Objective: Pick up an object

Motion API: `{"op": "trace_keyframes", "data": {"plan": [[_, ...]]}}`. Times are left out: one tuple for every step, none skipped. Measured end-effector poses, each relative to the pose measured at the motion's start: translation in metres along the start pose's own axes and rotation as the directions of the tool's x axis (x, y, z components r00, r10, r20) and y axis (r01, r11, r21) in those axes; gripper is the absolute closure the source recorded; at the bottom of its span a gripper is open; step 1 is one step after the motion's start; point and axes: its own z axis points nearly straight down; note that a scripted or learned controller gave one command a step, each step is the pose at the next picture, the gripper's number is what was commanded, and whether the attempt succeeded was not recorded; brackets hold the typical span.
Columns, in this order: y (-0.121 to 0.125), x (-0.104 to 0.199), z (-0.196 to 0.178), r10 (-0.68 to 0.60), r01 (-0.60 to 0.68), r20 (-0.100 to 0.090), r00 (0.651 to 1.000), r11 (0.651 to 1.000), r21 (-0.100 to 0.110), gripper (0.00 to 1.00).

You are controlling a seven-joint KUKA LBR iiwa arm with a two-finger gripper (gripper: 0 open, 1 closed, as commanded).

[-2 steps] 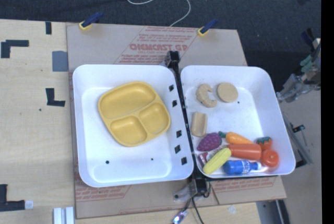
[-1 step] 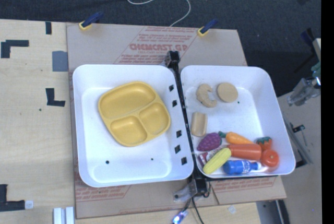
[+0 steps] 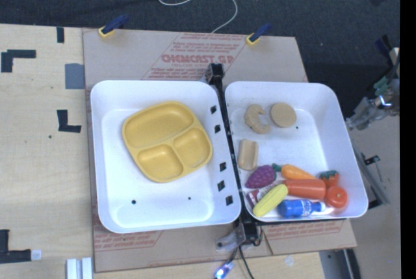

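Toy food pieces, your candidates for the pick, all lie in the right-hand shallow white bin. A tan bitten biscuit and a round tan biscuit sit near its far wall. A pale tan block rests just beside the divider. You will find those three easiest, because each lies apart from its neighbours.

The near corner is crowded: purple plastic grapes, an orange carrot, a yellow corn cob, a red-orange sausage-like piece, a red tomato and a blue-and-white tube touch or overlap there. They would probably shift together if nudged.

The left-hand shallow white bin holds a yellow three-compartment plastic plate.

What seems to be the grey gripper sits outside the right bin's rim, well apart from every piece. It is small, blurred and partly cut off, so you cannot tell whether the claw is apart or together.
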Motion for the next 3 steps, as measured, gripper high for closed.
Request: {"op": "trace_keyframes", "data": {"plan": [[0.000, 0.001, -0.013, -0.002, 0.002, 0.000, 1.000, 1.000, -0.003, 1.00], [0.020, -0.017, 0.024, 0.000, 0.000, 0.001, 1.000, 1.000, -0.001, 1.00], [0.065, -0.015, 0.094, -0.003, 0.003, -0.001, 1.000, 1.000, 0.000, 1.00]]}}
